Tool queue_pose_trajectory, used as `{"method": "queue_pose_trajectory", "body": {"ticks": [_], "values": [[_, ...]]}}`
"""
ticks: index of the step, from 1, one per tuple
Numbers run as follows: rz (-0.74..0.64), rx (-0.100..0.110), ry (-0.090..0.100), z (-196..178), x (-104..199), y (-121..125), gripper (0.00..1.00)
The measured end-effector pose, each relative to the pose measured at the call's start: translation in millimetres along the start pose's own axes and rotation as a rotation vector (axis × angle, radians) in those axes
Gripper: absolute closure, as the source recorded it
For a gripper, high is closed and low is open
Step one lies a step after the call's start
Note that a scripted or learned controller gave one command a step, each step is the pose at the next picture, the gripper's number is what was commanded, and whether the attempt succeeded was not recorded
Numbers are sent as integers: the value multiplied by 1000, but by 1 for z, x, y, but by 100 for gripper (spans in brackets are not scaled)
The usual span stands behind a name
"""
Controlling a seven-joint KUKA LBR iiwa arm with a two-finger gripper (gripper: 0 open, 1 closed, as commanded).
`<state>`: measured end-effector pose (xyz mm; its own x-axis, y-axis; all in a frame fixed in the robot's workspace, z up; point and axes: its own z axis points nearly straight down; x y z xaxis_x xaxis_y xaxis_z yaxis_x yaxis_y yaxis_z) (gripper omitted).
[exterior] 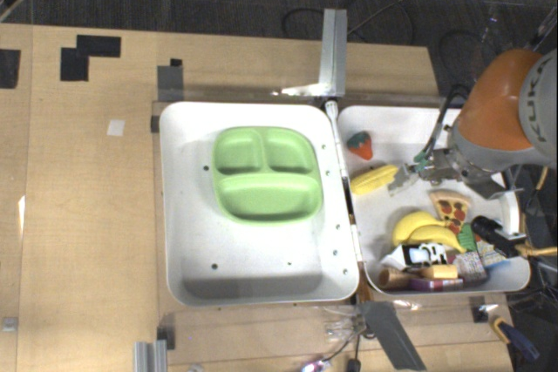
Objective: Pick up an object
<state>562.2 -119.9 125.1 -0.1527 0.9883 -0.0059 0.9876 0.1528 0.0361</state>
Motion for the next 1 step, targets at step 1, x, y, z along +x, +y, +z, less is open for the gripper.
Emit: {"method": "queue_pose_trajectory", "body": {"ticks": [1], "values": [[-23,16,0,31,11,-70,0]]}}
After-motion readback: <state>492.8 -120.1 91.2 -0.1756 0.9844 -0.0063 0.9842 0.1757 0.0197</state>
